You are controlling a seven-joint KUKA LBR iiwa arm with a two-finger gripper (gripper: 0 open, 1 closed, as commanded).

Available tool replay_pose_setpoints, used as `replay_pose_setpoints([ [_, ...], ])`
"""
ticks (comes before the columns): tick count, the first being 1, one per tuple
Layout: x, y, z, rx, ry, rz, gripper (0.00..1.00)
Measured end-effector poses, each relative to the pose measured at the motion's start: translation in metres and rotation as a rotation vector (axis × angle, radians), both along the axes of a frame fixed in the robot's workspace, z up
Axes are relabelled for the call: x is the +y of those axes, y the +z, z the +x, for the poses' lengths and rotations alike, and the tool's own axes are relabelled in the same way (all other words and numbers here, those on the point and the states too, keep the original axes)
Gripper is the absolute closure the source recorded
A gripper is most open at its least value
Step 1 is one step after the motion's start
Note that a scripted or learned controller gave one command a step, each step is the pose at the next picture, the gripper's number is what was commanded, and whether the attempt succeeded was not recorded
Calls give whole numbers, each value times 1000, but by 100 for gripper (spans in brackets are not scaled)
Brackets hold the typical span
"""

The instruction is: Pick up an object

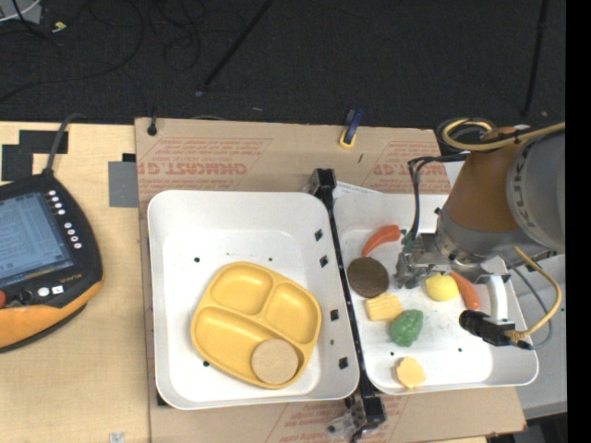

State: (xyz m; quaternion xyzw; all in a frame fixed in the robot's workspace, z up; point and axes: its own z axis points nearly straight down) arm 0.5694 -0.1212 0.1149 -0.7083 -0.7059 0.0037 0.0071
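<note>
Far left: a teach pendant [37, 247] with an orange body and a lit screen lies on the tan bench [92, 377].
Room: dark floor behind the bench, with black cables trailing across it.
Bench top: a cardboard sheet [240, 160] with reversed red print lies under both bins; a blue and yellow clamp [350, 129] grips its far edge.
Left bin [185, 220]: white and shallow; it holds a yellow divided tray [249, 307], with a tan round disc [275, 361] in the tray's nearest compartment.
Right bin [462, 372]: white; small toy foods lie in a loose cluster.
Objects: a brown round piece [367, 276] near the divider, an orange-red pepper-like piece [380, 239] behind it, a pale yellow block [383, 307], a green lumpy piece [405, 327] just beside that block, a small yellow chunk [410, 372] nearest the camera, a yellow ball [441, 288] and an orange carrot-like piece [468, 292] beside it.
Gripper [414, 264]: low over the right bin, just left of the yellow ball; whether the jaws are released or clenched cannot be told.
Arm: its orange band [485, 187] is above the right bin.
</note>
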Motion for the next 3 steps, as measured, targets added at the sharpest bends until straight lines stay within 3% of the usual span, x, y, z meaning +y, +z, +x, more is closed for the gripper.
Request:
replay_pose_setpoints([
  [1, -5, 15, 4, -10, -7, -3, 100],
  [2, 60, 76, 3, -18, 9, -2, 100],
  [3, 115, 233, 3, -32, 11, -2, 100],
])
